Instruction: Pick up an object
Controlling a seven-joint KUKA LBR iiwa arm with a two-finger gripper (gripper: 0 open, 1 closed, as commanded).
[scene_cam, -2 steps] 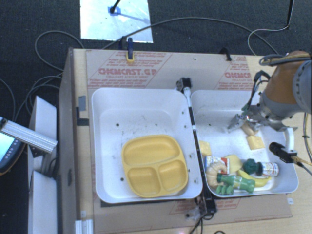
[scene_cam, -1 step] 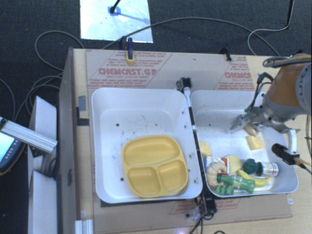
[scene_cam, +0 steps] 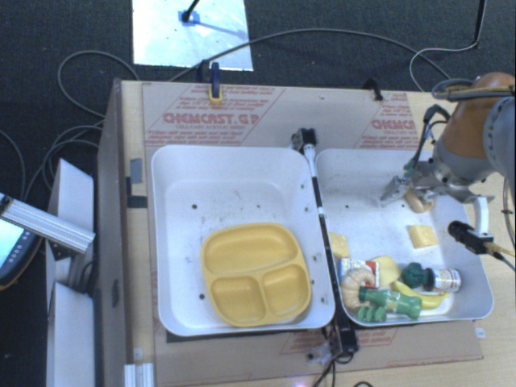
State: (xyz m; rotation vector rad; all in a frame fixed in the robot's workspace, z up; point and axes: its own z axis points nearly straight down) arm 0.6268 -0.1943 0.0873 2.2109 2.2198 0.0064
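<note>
Counter (scene_cam: 129, 240) first, at the far left, where we see its bare brown edge beside the left bin (scene_cam: 173, 216). That bin is a shallow white tray, and in its lower half lies a yellow divided plate (scene_cam: 254, 285), flat on the floor of the bin, with one long compartment toward the top and two smaller ones below. Its lower corner sits close to the bin's near rim.

Moving right, we come to the seam where the two bins meet, with a dark strip running along it, and then the right bin (scene_cam: 355, 192). Its upper half is bare white. Just past the seam lies a small pale yellow square (scene_cam: 339, 244), and further right a second yellow square (scene_cam: 422, 235), well apart from the first.

Below them, we see a cluster crowded into the near corner of the right bin: a red and white packet (scene_cam: 357, 268), a tan ring-shaped piece (scene_cam: 353, 281) just beneath it, a banana (scene_cam: 403, 285) curving across the middle, a green toy (scene_cam: 387, 303) lying over it, and a dark green-capped bottle (scene_cam: 431, 278) on its side toward the right.

Farther right and higher, the gripper (scene_cam: 409, 190) hangs low over the right bin, above the second square. A small tan object (scene_cam: 418, 201) sits right at the fingers, touching them as far as we can see, but we cannot tell whether they are closed on it or spread around it. The grey arm with its orange band (scene_cam: 472, 131) reaches in from the right edge.
</note>
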